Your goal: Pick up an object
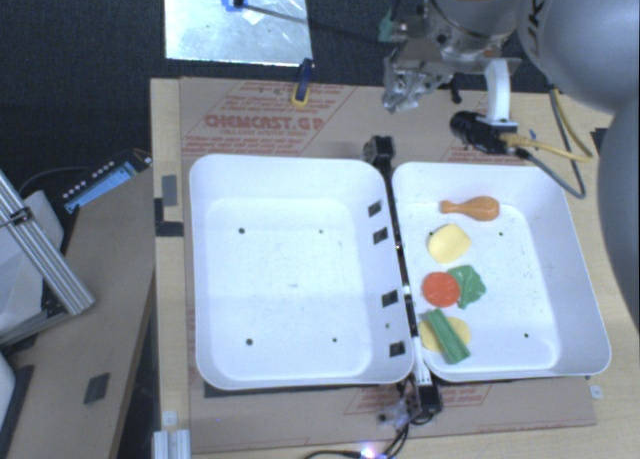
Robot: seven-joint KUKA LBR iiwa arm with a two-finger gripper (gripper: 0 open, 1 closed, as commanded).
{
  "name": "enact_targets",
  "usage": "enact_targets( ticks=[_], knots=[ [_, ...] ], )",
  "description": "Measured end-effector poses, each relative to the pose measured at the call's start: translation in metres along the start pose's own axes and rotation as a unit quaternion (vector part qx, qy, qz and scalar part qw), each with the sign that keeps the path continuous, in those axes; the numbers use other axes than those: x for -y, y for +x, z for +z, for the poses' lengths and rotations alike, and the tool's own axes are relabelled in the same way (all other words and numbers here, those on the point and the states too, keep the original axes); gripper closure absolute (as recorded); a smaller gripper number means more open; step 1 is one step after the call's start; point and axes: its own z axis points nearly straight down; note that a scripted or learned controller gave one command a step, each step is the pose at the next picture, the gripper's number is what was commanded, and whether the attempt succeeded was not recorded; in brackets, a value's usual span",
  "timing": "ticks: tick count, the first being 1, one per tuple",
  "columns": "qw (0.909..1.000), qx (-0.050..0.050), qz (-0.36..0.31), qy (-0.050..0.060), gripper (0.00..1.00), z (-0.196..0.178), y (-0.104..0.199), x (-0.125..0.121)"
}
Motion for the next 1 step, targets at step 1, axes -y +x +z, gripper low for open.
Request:
enact_targets(
  ticks=[1],
  knots=[
    [0.9999, 0.002, 0.004, 0.011, 1.00, 0.1214, 0.0373, 0.0039]
  ],
)
